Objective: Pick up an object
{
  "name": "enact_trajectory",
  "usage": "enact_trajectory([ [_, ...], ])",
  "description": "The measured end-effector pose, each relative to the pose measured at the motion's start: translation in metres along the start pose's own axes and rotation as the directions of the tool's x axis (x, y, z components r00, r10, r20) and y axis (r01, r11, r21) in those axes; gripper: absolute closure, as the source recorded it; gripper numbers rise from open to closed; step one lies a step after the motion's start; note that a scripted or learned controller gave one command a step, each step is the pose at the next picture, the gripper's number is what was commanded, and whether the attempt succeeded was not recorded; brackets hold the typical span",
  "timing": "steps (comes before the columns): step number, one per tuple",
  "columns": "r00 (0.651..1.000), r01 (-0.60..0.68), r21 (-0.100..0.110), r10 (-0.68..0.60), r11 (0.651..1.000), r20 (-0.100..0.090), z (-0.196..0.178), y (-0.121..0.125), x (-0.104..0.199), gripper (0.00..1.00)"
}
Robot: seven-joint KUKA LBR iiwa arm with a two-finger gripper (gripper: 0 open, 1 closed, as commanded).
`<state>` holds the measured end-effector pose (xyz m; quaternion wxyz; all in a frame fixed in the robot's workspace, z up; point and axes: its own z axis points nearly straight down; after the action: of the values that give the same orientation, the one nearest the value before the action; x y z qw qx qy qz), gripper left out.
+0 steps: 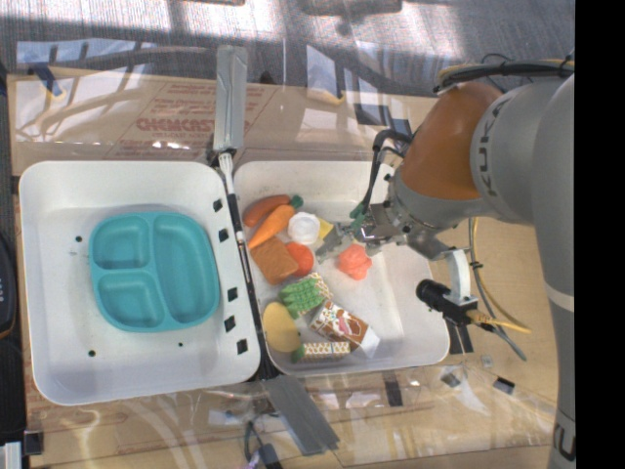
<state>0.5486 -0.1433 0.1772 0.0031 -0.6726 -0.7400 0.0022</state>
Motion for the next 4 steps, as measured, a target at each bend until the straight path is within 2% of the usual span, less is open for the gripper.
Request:
enact_trajectory([
  [1, 0.996, 0.087, -0.009, -0.087, 0.996, 0.003, 0.084, 0.029, -0.006, 0.00],
  [2, 0.972, 0.236, -0.007, -0.236, 0.972, 0.002, 0.084, -0.031, 0.041, 0.00],
  [3, 0.971, 0.240, -0.008, -0.240, 0.971, 0.002, 0.074, -0.030, 0.041, 1.00],
  [4, 0.914, 0.405, -0.006, -0.405, 0.914, 0.002, 0.086, -0.058, 0.051, 1.00],
])
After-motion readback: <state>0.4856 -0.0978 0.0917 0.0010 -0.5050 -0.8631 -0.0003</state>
